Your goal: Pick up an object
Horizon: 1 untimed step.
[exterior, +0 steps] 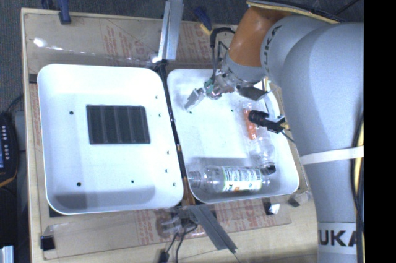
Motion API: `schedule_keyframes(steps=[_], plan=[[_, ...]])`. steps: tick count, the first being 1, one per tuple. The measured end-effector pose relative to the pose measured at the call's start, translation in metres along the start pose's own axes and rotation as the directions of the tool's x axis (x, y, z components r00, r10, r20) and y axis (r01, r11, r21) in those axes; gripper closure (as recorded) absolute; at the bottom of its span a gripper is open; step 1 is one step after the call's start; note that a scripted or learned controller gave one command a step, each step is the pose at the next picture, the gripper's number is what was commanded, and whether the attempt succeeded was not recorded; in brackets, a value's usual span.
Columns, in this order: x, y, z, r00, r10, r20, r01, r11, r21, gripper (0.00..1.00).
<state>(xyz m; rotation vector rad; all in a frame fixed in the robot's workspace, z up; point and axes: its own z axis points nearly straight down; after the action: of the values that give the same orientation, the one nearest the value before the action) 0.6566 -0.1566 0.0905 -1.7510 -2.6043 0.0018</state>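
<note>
Clear bottle [232, 179] lies on its side along the near edge of the right bin [207, 138]; an orange item [250, 122] sits by that bin's right edge; a dark ridged panel [117, 124] rests mid left bin [62, 156]; the gripper [193, 101] hangs low over the right bin's far left corner, nothing visibly held, grip state impossible to tell.

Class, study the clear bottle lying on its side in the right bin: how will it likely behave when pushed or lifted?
The clear bottle lies on its side, round-bodied, so a push across it would probably roll it. It looks like clear plastic, so likely light. Its smooth wall may slip when pinched.
</note>
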Motion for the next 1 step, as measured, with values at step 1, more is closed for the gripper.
schedule_keyframes(steps=[1], plan=[[-0.0261,-0.028,-0.0523,0.986,0.169,0.003,-0.169,0.986,-0.003,0.0]])
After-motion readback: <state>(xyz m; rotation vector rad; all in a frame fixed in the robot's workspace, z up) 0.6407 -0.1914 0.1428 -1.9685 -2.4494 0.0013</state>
